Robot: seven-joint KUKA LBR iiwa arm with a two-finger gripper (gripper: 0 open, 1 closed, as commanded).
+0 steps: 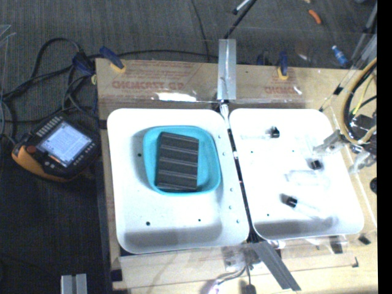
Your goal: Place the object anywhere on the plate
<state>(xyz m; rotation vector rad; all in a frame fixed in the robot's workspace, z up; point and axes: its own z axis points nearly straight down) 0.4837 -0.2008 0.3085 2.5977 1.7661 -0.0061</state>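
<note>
Lying on the teal plate (211, 164), a dark ribbed block (177, 160).

One fixed overhead camera, slanted down, both bins (177, 237) framed

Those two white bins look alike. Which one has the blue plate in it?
The left bin has it: the blue plate lies there with a dark ribbed block resting on it. The right bin contains a few small dark bits instead.
</note>
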